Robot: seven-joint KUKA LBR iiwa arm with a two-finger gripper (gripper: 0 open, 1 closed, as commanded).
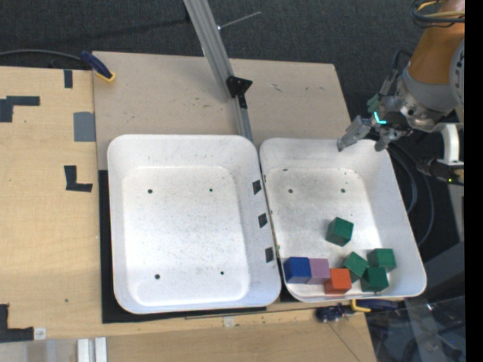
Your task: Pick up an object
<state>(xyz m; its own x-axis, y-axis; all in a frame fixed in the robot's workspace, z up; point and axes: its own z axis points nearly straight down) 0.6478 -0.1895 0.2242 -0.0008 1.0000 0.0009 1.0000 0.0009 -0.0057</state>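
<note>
From above, the gripper point(364, 139) hangs over the far right corner of the right bin point(392, 179), its two fingers spread apart with nothing between them, so I'd judge the pick hasn't begun and this is the approach. The blocks lie well away from it, at the bin's near end: a lone green cube point(340, 230) closest to the hand, then a blue cube point(297, 268), purple cube point(319, 268), orange cube point(339, 279) and more green ones point(376, 268) crowded beyond. The lone cube looks easiest; the cluster sits tight against the wall. The left bin point(121, 164) lies farther off.
</note>
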